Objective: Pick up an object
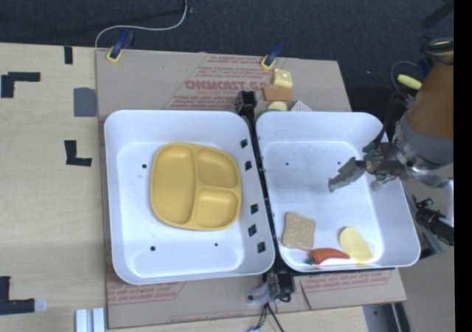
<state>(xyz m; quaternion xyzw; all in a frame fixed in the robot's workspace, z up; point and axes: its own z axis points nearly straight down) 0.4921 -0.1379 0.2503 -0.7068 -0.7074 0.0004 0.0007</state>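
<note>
I'm hovering my pincer over the right bin, and whether it's wide or narrow I cannot tell from this slant. Nothing sits in it. My likely targets lie along the bin's near edge, loose and reachable: a tan cracker, a yellow piece, a red pepper just beside it. All lie below my pincer, apart from it. The yellow divided plate rests in the left bin, likely just waiting there.

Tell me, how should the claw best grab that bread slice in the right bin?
Probably from straight above, pinching the bread slice across its two flat side edges. It lies flat on the bin floor, with free space left and right of it; the red pepper crowds only its lower corner.
</note>
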